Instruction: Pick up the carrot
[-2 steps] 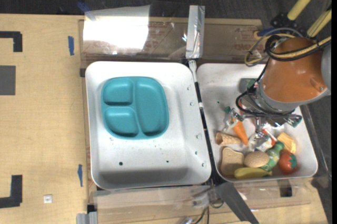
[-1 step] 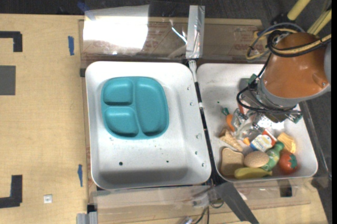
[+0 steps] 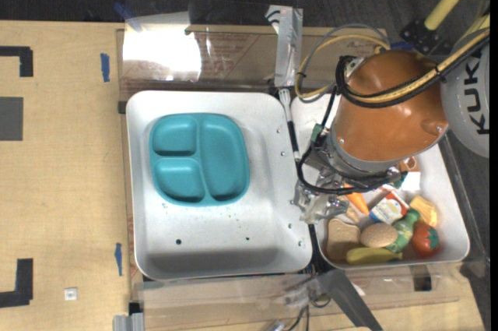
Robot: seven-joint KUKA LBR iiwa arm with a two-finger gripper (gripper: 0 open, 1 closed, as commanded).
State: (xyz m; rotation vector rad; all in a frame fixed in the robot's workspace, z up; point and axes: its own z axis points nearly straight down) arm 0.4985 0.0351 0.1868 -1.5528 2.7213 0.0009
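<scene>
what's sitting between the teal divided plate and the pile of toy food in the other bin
In the camera view, bare white bin floor, then the two bins' adjoining rims, lie between the teal plate and the toy food. The gripper hangs just past the rims.

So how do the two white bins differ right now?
The left bin holds one teal divided plate; the right bin holds a pile of toy food. The arm hangs over the right bin, leaving the left bin uncovered. Both are shallow and white.

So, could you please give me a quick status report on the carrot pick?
Gripper low over the right bin's left edge. Carrot lying just beside it among the toy food. Arm's orange band covers much of that bin.
</scene>
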